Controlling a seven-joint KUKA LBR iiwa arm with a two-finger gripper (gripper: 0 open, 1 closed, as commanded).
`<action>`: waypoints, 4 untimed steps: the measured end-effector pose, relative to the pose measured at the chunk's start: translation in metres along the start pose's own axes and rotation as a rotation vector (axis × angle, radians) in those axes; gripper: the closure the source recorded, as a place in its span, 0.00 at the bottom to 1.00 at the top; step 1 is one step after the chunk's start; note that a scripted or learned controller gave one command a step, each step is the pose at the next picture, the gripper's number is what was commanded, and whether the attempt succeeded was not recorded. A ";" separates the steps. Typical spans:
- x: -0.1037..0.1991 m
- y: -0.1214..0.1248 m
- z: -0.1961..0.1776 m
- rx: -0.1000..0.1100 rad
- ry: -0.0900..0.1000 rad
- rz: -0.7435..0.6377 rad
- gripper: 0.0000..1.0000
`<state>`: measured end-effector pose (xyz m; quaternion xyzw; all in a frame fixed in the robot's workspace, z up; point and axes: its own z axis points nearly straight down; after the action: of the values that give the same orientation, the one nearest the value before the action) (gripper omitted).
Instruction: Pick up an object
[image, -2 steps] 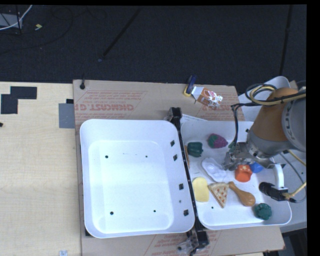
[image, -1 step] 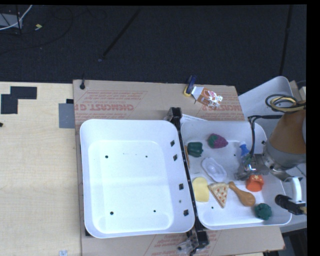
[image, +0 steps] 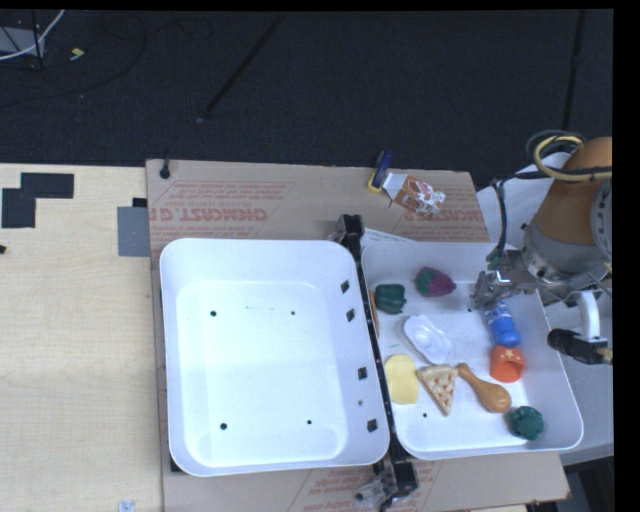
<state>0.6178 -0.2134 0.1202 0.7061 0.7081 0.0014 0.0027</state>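
Observation:
The right bin (image: 560, 345) holds several small toys. A blue bottle (image: 502, 327) lies near its right side with an orange-red piece (image: 507, 363) just below it. My gripper (image: 488, 290) hangs over the bin's upper right part, just above the blue bottle's top end and to the right of a purple-and-green toy (image: 435, 282). A green pepper (image: 390, 296), a clear white piece (image: 428, 338), a yellow piece (image: 401, 379), a pizza slice (image: 438, 387), a drumstick (image: 484, 388) and a green broccoli (image: 524, 422) lie spread over the rest of the bin.
The left bin (image: 180, 300) sits beside the right one, joined by a black clamp strip (image: 365, 330). Both rest on a cardboard sheet (image: 250, 205). A small packet (image: 415, 195) lies behind the right bin. The arm's body (image: 575, 215) stands at the right.

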 end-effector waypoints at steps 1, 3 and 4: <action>0.002 0.002 0.034 0.009 0.004 -0.001 1.00; 0.001 0.030 0.029 0.000 0.001 -0.001 1.00; 0.001 -0.055 0.032 0.011 0.004 0.005 1.00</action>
<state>0.5629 -0.2126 0.0877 0.7078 0.7065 -0.0010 -0.0027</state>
